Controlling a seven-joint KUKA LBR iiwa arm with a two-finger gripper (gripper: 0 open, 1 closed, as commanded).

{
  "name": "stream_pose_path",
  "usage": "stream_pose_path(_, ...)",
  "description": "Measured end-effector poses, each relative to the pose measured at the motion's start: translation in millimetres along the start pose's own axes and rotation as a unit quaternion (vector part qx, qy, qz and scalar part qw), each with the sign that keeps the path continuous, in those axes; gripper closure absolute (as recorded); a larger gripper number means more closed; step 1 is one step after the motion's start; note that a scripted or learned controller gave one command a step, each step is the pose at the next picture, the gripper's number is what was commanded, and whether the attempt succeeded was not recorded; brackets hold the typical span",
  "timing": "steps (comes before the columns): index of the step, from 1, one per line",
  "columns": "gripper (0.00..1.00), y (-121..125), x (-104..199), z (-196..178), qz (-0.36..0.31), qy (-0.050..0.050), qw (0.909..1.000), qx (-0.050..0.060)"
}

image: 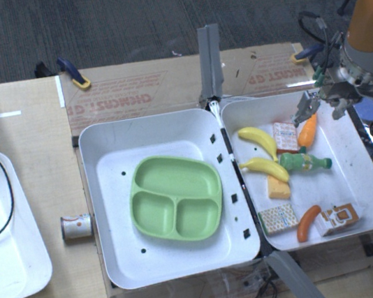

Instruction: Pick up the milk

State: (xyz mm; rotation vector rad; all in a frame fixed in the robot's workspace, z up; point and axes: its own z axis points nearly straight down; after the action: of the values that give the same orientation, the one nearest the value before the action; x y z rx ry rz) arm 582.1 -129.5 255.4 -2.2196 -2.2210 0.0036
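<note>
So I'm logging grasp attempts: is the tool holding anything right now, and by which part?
Nothing is held. The tool hangs at the right bin's far edge near the carrot, away from the milk.

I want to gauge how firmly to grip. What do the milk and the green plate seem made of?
The milk looks like a small printed cardboard carton, matte, with folded edges, though it may be a plastic toy. The green plate looks like moulded plastic, smooth with a soft sheen and rounded compartments.

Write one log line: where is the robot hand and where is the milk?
gripper: over right bin's far edge, by carrot | milk: lying at right bin's near end, beside sausage | held: nothing | step: pick not yet done
</note>
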Motion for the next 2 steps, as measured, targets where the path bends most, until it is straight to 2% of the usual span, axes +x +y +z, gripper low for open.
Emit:
stream_pose_path(1, 0.00, -26.2, -50.7, 103.0, -0.002, 0.000, 1.0000, 0.000)
stream_pose_path(2, 0.00, -105.1, -74.2, 137.8, 0.070, 0.001, 0.9976, 0.001)
